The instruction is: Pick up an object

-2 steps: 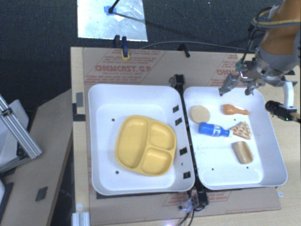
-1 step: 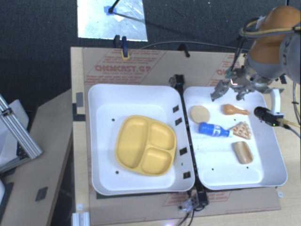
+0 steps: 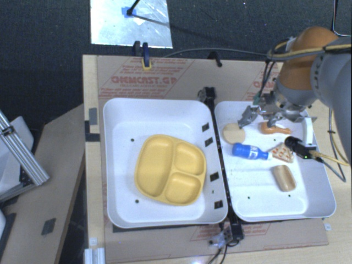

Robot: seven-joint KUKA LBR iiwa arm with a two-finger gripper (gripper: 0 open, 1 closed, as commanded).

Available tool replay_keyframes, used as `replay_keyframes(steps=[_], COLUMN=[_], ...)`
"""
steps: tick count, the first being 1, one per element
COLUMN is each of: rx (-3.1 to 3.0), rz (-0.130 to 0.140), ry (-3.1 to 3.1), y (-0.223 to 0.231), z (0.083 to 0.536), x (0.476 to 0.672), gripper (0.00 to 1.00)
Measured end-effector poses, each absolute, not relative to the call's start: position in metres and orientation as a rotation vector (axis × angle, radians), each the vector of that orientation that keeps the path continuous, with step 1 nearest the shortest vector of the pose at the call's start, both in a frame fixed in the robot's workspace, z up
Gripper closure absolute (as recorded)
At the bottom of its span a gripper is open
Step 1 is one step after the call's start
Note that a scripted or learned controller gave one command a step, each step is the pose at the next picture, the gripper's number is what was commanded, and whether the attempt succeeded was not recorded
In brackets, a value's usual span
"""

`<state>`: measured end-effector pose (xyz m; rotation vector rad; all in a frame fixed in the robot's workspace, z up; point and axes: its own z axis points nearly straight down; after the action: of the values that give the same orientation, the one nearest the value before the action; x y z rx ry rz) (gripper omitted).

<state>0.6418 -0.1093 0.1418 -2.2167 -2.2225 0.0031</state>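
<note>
Objects for picking lie in the right-hand shallow white plastic bin [image 3: 319, 202]: a pale round biscuit-like disc [image 3: 233, 133], a small blue plastic bottle with a white label [image 3: 249, 152], an orange flat piece [image 3: 274, 128], a triangular pizza-slice toy [image 3: 282, 153] and a tan bread-roll shape [image 3: 284, 177]. The tool [image 3: 252, 114] hovers just above the pale disc, at the bin's far left; whether it is apart or together I cannot tell from this slant.

The disc looks the nearest candidate. To do this well, I judge the tool should come down centred over the disc, clear of the bin wall and the blue bottle just beside it. A flat disc gives little edge to grip, so a low, square approach matters.

The left bin [image 3: 118, 147] holds a yellow three-compartment plastic tray [image 3: 170, 169]. The brown board on the table [image 3: 181, 76] bears red lettering that appears to read "CHEMCAST GP". The bottle's label is too small to read.
</note>
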Motion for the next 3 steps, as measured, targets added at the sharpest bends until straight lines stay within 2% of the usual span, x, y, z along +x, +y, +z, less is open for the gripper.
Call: replay_keyframes(steps=[1, 2, 3], rx=[-2.222, -2.224, -2.222], rz=[-0.004, -0.012, -0.008], ry=[-2.225, -2.229, -2.231], y=[-0.109, -0.109, -0.113], z=[0.092, 0.107, 0.171], x=[0.643, 0.645, 0.652], gripper=[0.0, 1.0, 1.0])
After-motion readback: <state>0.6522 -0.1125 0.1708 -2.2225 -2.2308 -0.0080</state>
